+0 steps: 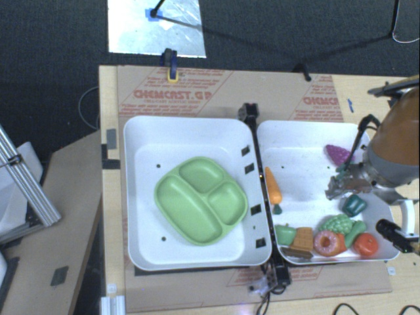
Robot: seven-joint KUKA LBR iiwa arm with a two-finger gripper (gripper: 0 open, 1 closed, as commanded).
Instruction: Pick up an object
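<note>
Around the bench [197,90], dark carpet, a silvery sheet on the floor at top, an aluminium frame at left. Two white bins side by side on brown board: left bin [141,176] bearing one green divided plate [200,201]; right bin [295,143] bearing the toy food. Counted there: one carrot [273,188] against the dividing wall, one purple piece [337,153] near the far wall, one teal piece [354,205], one green leafy cluster [342,225], one green block [285,234], one brown slice [302,241], one pink doughnut [327,243], one tomato [366,243]. Reaching in from the right, arm [397,140] over that bin's right part, gripper [341,186] low above bare floor, just beside the teal piece; fingers too blurred to tell whether open or closed.
</note>
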